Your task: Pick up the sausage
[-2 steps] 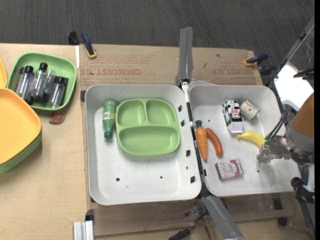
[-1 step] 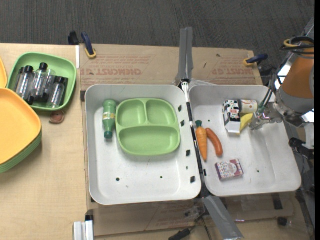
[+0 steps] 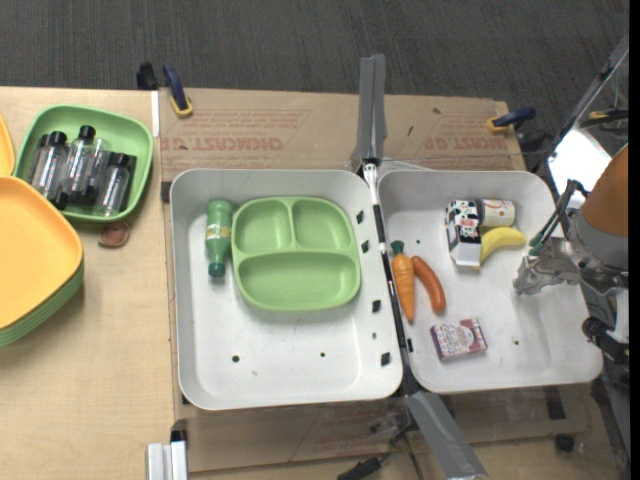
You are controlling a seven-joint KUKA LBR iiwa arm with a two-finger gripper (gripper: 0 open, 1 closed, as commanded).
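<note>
Hand (image 3: 530,276): thin metal fingers hanging over the right edge of the right bin (image 3: 520,358), which is shallow, white, smooth plastic with rounded corners. Fingertips low near the bin floor; nothing between them. Released or clenched: cannot tell from this angle.

Banana (image 3: 503,241): just left of and above the hand, yellow, curved, glossy. It touches a white box with black patches (image 3: 463,230); a small cream can (image 3: 499,211) lies on its side just behind.

Sausage (image 3: 430,283): well left of the hand, on the bin floor near the bin's left wall. Short, rounded ends, smooth red-orange skin, lying at a slant. Apart from the hand, untouched.

Carrot (image 3: 403,284): just left of the sausage, orange, tapered, green top.

Pink packet (image 3: 459,339): flat, rectangular, below the sausage.

Left bin (image 3: 200,368): green three-part plate (image 3: 296,253), matte plastic; green bottle (image 3: 218,236) beside it.

Tabletop (image 3: 100,368): pale wood.
</note>
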